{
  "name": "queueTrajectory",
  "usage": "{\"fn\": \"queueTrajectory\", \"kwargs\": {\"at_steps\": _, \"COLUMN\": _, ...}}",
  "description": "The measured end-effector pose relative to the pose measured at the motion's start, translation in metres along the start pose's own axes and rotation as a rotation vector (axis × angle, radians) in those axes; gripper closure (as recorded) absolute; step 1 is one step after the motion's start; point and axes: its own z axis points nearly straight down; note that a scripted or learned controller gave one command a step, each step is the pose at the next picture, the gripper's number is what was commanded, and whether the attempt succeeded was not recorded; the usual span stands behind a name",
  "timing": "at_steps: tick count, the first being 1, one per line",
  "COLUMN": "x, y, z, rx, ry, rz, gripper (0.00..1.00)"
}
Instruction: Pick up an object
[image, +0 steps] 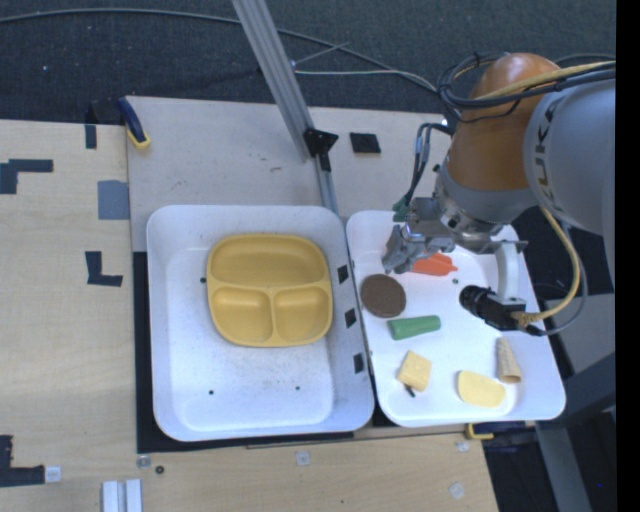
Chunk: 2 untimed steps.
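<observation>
The right bin (545, 400) holds a brown round disc (382, 296), a green cylinder (415, 326), an orange-red piece (434, 265), a yellow wedge with holes (414, 370), a pale yellow slice (481, 389) and a tan cone (509, 359). My gripper (397, 258) hangs over the bin's far left part, just above the brown disc and beside the orange-red piece. Nothing shows between its fingers.
The left bin (180, 380) holds a yellow divided plate (269, 288). A slanted metal pole (290, 90) stands behind the bins. The wall between the two bins runs just left of the gripper.
</observation>
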Motion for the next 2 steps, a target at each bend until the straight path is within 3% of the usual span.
{"fn": "queueTrajectory", "kwargs": {"at_steps": 2, "x": 0.091, "y": -0.028, "z": 0.024, "rx": 0.002, "ry": -0.001, "rz": 0.000, "gripper": 1.00}}
